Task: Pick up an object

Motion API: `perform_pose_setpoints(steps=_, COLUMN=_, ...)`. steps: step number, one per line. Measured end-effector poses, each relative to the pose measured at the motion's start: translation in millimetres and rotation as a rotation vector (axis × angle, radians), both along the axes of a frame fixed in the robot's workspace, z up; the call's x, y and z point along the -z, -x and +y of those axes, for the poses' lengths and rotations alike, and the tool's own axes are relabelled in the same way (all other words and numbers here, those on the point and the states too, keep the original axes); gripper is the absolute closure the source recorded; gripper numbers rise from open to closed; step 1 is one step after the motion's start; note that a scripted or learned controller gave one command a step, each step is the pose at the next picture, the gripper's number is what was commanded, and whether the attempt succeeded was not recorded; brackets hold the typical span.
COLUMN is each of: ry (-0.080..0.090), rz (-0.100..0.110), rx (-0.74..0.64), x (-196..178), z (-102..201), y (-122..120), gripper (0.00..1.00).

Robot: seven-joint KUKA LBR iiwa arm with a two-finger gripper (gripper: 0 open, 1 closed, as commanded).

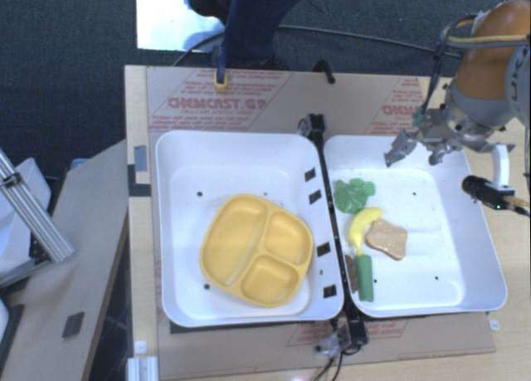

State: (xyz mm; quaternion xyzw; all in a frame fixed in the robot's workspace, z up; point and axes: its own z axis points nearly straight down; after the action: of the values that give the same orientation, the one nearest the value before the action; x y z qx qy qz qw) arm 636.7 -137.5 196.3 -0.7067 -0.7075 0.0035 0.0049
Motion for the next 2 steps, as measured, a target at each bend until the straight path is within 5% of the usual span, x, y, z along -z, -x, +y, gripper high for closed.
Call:
perform_pose_setpoints(steps=1, ry=0.002, rz=-0.013, rx=-0.002, x=-8, z=0, y=-3, gripper=0.0)
perform_pose_setpoints(steps=2, ry=0.002, rz=-0.011, rx=0.0, x=39, z=-6, y=4, gripper=0.0)
